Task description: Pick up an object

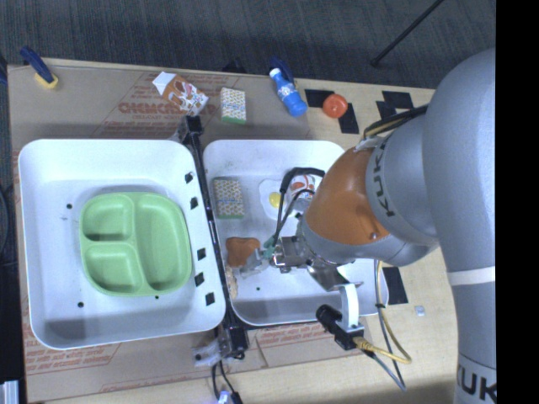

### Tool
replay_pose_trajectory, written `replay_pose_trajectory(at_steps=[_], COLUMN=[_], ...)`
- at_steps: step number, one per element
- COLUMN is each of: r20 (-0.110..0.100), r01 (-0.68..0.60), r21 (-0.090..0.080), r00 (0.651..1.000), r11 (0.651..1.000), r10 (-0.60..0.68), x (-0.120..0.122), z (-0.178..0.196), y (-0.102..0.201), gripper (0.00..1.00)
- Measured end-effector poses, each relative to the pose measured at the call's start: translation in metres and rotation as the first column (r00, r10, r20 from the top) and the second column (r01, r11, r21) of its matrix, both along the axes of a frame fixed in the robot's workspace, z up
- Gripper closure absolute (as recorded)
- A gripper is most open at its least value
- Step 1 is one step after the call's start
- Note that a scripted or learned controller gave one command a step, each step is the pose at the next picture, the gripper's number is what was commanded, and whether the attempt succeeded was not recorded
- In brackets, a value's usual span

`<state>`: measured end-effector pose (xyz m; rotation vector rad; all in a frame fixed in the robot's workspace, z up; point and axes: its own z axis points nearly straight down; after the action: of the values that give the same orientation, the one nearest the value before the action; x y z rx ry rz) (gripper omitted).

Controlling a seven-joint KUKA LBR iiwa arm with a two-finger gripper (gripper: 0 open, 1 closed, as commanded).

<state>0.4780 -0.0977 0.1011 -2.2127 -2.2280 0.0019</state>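
Observation:
My gripper (268, 257) hangs low in the right bin (253, 154), under the orange wrist band. Its tip is right beside a brown lumpy object (242, 249) that lies by the bin's left wall. I cannot tell whether the two touch. A small patterned block (227, 197) lies just beyond the brown object. A white item with yellow and red marks (278, 197) peeks out from under the arm. The arm hides most of the bin's right half.
The left bin (42, 167) holds a green divided plate (135, 242). On the bench behind the bins lie a snack packet (179, 93), a patterned box (233, 105), a blue bottle (288, 93) and an orange ball (335, 105). A blue clamp (38, 67) sits far left.

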Motion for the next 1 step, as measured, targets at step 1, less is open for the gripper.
replay_pose_trajectory(at_steps=[1], r20=[-0.003], r01=[0.000], r21=[0.002], r00=[1.000], r11=[1.000], r10=[0.000], x=[-0.0025], z=[-0.0098], y=[0.0047], gripper=[0.00])
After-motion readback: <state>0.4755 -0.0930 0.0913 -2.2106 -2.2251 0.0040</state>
